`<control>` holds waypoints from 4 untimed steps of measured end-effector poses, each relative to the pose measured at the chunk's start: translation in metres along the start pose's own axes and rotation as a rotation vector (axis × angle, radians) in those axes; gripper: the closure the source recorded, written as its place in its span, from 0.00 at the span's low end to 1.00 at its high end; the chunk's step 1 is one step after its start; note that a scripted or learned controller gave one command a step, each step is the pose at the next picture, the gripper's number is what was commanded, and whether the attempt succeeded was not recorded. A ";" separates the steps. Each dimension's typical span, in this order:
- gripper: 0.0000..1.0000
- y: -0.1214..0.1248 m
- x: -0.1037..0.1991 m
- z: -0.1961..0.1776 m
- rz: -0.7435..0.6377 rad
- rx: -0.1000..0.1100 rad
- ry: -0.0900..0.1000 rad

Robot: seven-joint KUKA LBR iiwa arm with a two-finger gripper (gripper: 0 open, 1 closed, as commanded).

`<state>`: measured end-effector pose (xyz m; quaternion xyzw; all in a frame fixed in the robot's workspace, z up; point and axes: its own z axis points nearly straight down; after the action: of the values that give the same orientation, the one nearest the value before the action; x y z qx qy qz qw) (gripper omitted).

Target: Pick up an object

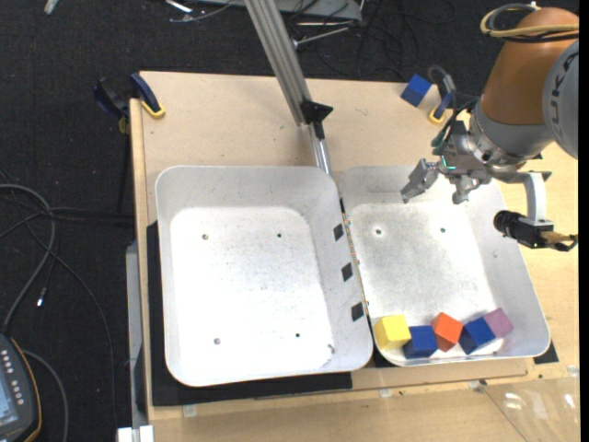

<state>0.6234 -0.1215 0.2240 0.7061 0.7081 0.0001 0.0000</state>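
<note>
Several small blocks lie in a row along the near edge of the right bin [515,274]: a yellow block [393,330], a blue block [421,341], an orange block [447,330], a second blue block [477,334] and a purple block [498,321]. My gripper [437,186] hangs over the far edge of that bin, well away from the blocks. It is open, and nothing sits between its fingers.
The left bin [175,247] sits beside the right one, and the two share a raised rim in the middle. A slanted metal rail [276,49] reaches down to the bins' far edge. Clamps grip the bench at the far left [138,95] and far right [425,90].
</note>
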 end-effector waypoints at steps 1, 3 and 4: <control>0.00 0.015 0.018 0.092 -0.002 0.007 0.001; 0.00 -0.075 0.000 0.103 0.007 0.005 0.000; 0.00 -0.134 0.018 0.094 0.005 0.005 0.002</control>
<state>0.4898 -0.1038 0.1296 0.7078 0.7064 -0.0010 -0.0022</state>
